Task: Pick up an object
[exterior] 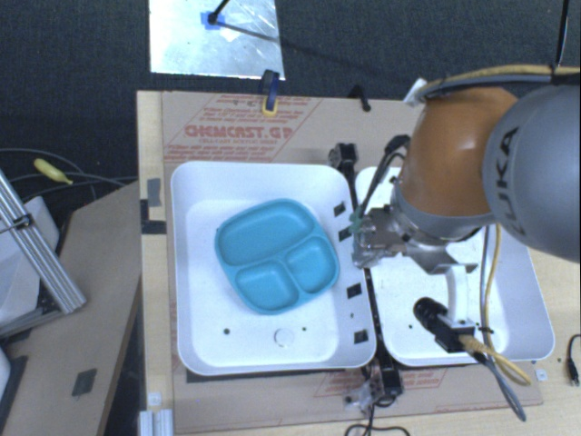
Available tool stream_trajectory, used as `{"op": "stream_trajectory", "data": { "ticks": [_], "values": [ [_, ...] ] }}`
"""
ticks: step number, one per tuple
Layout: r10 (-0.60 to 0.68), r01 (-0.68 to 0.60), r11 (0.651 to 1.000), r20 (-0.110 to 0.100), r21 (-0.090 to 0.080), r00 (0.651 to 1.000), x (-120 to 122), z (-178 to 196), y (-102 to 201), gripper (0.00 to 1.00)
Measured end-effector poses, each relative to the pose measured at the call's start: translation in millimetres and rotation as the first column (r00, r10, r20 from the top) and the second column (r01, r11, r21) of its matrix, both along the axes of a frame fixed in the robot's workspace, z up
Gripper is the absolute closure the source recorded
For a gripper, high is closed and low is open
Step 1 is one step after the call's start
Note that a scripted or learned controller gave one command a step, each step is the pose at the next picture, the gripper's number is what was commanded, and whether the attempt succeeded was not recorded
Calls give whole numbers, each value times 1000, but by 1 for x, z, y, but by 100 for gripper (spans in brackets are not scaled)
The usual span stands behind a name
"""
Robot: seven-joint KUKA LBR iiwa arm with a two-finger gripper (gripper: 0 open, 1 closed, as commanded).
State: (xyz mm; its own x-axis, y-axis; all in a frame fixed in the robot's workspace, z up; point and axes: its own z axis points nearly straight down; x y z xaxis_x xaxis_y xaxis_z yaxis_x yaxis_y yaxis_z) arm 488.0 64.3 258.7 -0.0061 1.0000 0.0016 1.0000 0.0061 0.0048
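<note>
A light blue plate (275, 253) with three compartments lies flat in the middle of the left white bin (204, 334). My gripper (368, 242) hangs low over the left edge of the right white bin (536, 330), close to the divide between the two bins. It is to the right of the plate and apart from it. The grey and orange wrist covers most of the right bin, so what lies under it is hidden.
Both bins rest on a cardboard sheet (238, 131) with red lettering. A blue and yellow clamp (270, 93) sits at its far edge, with a shiny foil sheet (216, 25) behind it. Black clips (357, 289) line the gap between the bins.
</note>
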Motion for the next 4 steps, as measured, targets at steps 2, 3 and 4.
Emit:
{"op": "stream_trajectory", "data": {
  "ticks": [2, 3, 4],
  "values": [
    [-10, 10, 1000, 17, 0, 1000, 18, 157, -9, 100],
    [2, -2, 1000, 0, 1, 1000, 4, 179, 33, 100],
    [0, 0, 1000, -3, 0, 1000, -2, 165, 50, 100]
  ]
}}
